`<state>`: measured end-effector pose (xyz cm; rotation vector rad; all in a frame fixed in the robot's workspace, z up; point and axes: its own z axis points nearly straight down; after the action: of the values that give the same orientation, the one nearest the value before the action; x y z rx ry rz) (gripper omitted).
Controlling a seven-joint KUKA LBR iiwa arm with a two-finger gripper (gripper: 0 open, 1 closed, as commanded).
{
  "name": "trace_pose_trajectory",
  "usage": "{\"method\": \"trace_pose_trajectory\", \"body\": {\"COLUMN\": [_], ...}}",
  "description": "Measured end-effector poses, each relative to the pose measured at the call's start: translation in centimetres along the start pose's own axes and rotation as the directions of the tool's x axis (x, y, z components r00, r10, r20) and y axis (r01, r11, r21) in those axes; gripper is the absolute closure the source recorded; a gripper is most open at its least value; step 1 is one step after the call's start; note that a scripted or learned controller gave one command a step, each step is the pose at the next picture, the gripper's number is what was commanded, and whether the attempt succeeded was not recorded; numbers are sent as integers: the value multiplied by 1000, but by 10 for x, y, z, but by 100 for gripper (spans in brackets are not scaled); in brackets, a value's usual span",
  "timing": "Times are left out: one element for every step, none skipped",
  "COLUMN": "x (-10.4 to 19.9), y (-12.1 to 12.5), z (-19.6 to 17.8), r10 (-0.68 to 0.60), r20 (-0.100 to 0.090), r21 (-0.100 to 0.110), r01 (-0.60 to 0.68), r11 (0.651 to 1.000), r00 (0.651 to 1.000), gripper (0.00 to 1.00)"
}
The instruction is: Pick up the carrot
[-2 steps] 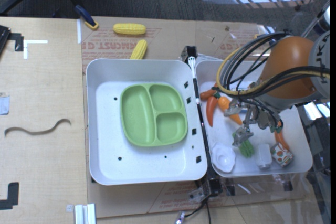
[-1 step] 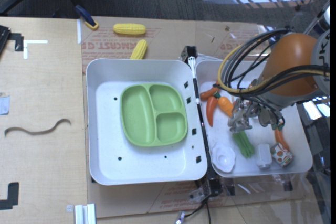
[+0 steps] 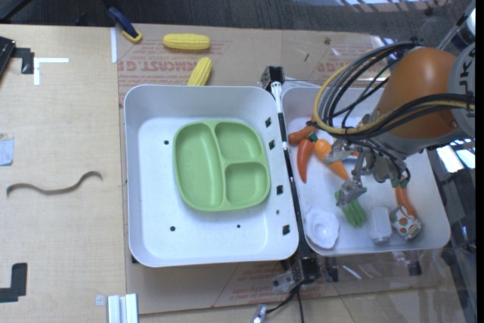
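Orange carrot (image 3: 401, 202) in the right bin (image 3: 435, 242), just beside my gripper (image 3: 354, 189).

Measured from my gripper, the carrot lies toward the bin's outer wall, long axis running down toward the near rim. Whether I'm open or closed, I cannot tell. A green toy (image 3: 355, 213) sits beneath me; peppers (image 3: 305, 151) crowd the divider side.

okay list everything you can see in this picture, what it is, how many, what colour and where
bins: two, white, side by side on the bench
divided plate: one, green, left bin
carrots: several, orange, right bin; exact count unclear
green item: one, right bin, below the gripper
small cup: one, white, right bin's near corner
corn cobs: two, yellow, behind the left bin
arm: one, grey and orange, from the right
gripper: one, over the right bin
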<state>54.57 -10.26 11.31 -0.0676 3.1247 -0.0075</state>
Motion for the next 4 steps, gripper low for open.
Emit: {"method": "trace_pose_trajectory", "body": {"x": [-2, 58, 58, -29], "y": [0, 11, 12, -10], "z": [-10, 20, 20, 4], "r10": [-1, -593, -594, -641], "r20": [6, -8, -8, -2], "r21": [2, -13, -13, -11], "r01": [1, 593, 594, 641], "r11": [1000, 805, 804, 767], "r00": [1000, 805, 804, 768], "gripper": [100, 100, 0, 0]}}
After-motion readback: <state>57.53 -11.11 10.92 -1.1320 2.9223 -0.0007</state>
